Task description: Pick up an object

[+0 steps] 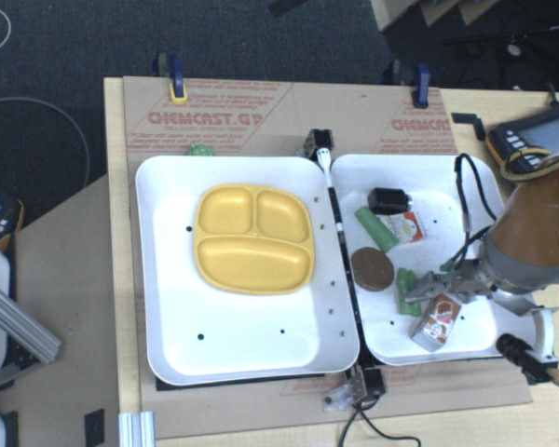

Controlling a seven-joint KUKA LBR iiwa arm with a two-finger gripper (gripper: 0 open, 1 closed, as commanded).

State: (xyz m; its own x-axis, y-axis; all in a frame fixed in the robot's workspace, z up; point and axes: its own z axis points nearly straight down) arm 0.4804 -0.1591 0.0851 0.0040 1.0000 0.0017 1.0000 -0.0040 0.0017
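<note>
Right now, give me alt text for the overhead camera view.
The tool reaches from the right into the right bin, cluttered with small items, over a red-and-white packet. The left bin holds a yellow divided plate.

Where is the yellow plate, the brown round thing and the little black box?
yellow plate (254,238), camera view, middle divider of the tray
brown round thing (373,269), camera view, its flat top
little black box (388,199), camera view, its top face

The tabletop (130,250) is pale wood, topped by a brown printed sheet (252,115) held by 2 clamps — one yellow-tipped (176,82), one blue (420,89). On the sheet sit 2 shallow white bins — the left bin (168,277) and the right bin (466,343) — touching along their inner edges.
</note>
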